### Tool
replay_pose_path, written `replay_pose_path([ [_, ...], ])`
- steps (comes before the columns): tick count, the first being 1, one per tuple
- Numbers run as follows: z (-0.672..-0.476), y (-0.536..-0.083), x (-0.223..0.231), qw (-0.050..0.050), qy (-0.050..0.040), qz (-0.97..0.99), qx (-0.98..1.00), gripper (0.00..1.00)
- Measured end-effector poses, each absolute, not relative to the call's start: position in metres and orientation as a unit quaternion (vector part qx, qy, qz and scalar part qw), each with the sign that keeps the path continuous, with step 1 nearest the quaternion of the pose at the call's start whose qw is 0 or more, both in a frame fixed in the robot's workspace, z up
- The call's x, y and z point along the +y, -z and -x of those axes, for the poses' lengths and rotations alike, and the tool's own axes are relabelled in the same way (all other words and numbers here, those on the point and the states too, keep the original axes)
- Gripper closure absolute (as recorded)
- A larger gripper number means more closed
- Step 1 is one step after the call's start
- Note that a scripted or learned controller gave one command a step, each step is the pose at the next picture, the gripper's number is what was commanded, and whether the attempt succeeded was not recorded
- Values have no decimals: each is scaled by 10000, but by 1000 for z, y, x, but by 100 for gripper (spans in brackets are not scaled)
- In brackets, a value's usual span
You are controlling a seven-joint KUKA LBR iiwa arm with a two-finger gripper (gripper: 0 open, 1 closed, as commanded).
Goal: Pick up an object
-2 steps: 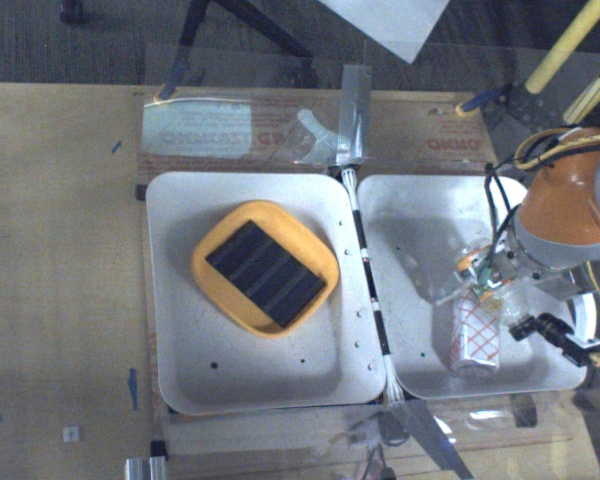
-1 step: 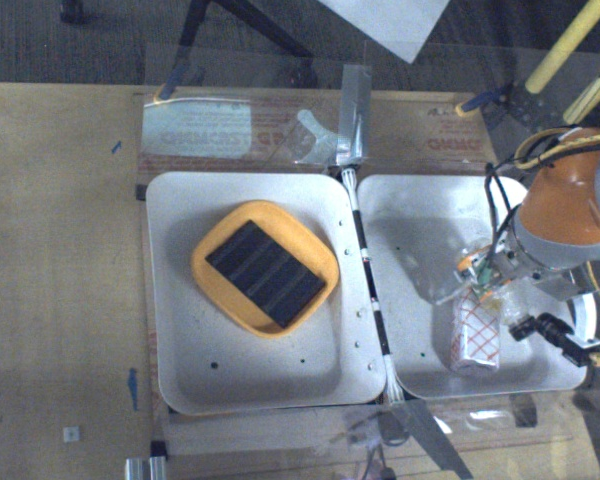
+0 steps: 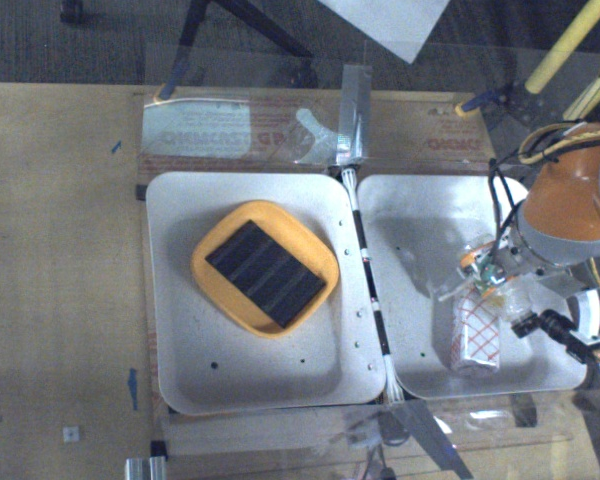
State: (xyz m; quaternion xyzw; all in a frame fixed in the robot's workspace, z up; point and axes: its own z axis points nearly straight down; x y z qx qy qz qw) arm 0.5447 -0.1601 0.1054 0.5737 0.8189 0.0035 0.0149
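The gripper (image 3: 488, 273) is hanging low in the right bin (image 3: 410, 218), toward that bin's three o'clock side, and it is blurring into a tangle of small parts. Whether it is spread or closed, I cannot tell. Just beside it, at its six o'clock, a red-and-white checked packet (image 3: 474, 334) is lying on the bin floor, its top end pointing up at the gripper. Whether the two are touching I cannot tell either, and nothing is showing as gripped.

Moving outward, the arm (image 3: 570, 203) is showing its orange band at the gripper's two o'clock, with black cables (image 3: 498, 203) looping over the bin's rim.

Over at nine o'clock, the left bin (image 3: 180, 368) is sitting edge to edge with the right one. In it, a yellow-orange tray (image 3: 310, 243) with a dark ribbed panel is lying turned on a diagonal, well apart from the packet.

Both bins are resting on the tan worktop (image 3: 50, 268). At twelve o'clock beyond it, a chair base (image 3: 210, 8) and a white sheet (image 3: 380, 3) are sitting on the floor.
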Motion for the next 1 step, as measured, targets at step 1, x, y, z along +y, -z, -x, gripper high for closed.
replay_pose_path([
  [1,-563,-203,-97,8,-2,-5286,8489,100],
])
